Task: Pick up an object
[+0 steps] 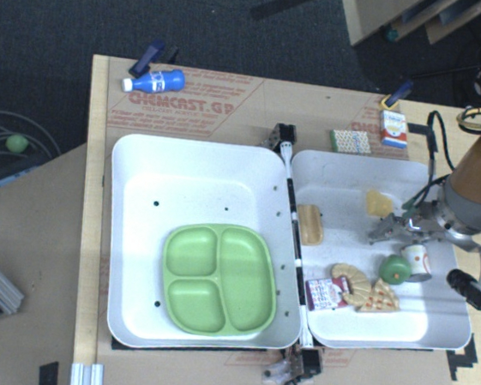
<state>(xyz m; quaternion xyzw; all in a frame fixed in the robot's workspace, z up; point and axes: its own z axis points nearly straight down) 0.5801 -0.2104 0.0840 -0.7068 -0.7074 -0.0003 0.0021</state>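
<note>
I see my pincer (389, 228) spread apart, low in the right bin (431, 334), seemingly gripping nothing, green ball (395, 269) just beside.

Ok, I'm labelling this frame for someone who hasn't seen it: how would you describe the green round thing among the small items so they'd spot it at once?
Look in the right-hand white bin, the one the arm reaches into. Near its middle, below the tool, sits a small green ball-like object, touching a white cup-like item on its right. It is the only round, solid green piece there; its neighbours are tan, white or printed.
</note>
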